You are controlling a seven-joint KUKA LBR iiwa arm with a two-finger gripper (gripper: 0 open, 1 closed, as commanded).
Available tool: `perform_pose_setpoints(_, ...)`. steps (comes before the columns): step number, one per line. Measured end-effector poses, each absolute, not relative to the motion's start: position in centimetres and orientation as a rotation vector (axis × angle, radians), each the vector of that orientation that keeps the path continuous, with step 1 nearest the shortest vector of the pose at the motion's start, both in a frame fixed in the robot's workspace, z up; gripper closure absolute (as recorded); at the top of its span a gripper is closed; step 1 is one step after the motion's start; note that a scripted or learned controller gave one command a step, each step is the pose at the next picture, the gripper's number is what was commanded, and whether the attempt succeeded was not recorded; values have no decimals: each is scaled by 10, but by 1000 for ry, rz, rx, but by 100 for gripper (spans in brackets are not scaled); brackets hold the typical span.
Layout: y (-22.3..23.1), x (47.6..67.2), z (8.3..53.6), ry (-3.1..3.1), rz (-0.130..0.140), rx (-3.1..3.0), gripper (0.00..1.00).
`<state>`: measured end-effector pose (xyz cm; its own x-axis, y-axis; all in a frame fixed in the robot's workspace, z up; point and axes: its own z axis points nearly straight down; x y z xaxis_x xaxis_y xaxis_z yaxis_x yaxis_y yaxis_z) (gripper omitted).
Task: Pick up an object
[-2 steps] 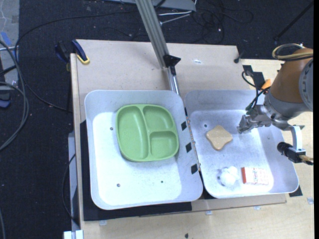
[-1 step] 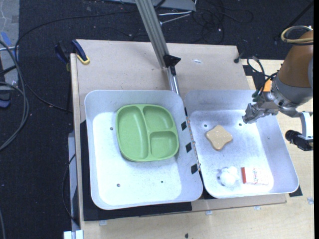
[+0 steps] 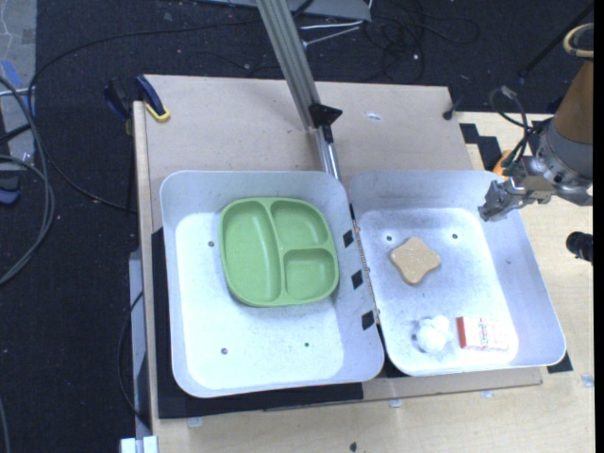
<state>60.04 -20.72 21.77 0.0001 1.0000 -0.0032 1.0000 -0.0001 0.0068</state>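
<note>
The right bin point(image 3: 528, 281) holds a tan slice of toast point(image 3: 414, 260) near its middle, a small white lump point(image 3: 433, 334) toward the front, and a red and white packet point(image 3: 482, 333) beside the lump. My gripper point(image 3: 494, 206) hangs over the bin's back right rim, well right of and behind the toast, with nothing seen between its fingers. The grey arm point(image 3: 566, 154) comes in from the right edge of the view.
The left bin point(image 3: 189, 338) bears a green divided plate point(image 3: 280, 250). A slanted metal pole point(image 3: 297, 64) rises from between the two bins at the back. Bare wooden bench point(image 3: 236, 121) lies behind the bins, and cables run over the dark floor around it.
</note>
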Motion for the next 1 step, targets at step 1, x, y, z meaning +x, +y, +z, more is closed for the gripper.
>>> perform_pose_setpoints(1, -211, 598, 280, 2219, 4, 2214, 100)
